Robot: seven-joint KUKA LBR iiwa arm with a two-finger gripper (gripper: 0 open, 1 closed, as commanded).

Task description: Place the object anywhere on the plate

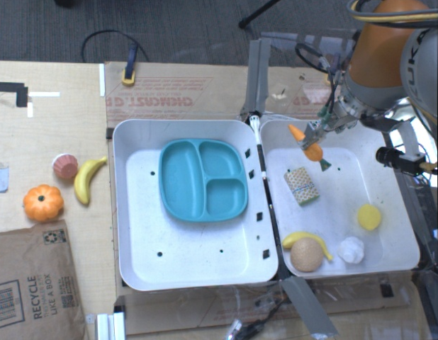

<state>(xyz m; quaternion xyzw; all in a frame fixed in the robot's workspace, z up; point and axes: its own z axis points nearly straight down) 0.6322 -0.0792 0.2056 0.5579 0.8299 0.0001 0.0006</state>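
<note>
Grey arm [417, 55], orange band [378, 30], black cables [318, 59]

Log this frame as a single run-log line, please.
end effector: over right bin, carrot at its tip, grip unclear | plate: left bin, bare | status: carrot not yet on plate

We see two bins side by side: the left bin [134, 253] holds a plate [203, 179], the right bin [389, 261] a carrot [309, 145] at the back, a packet [302, 185] in front of it, and a ball [369, 217], banana [298, 239] and bun [307, 255] nearer the front. Left of the bins lie a pumpkin [43, 203] and another banana [87, 179].
</note>
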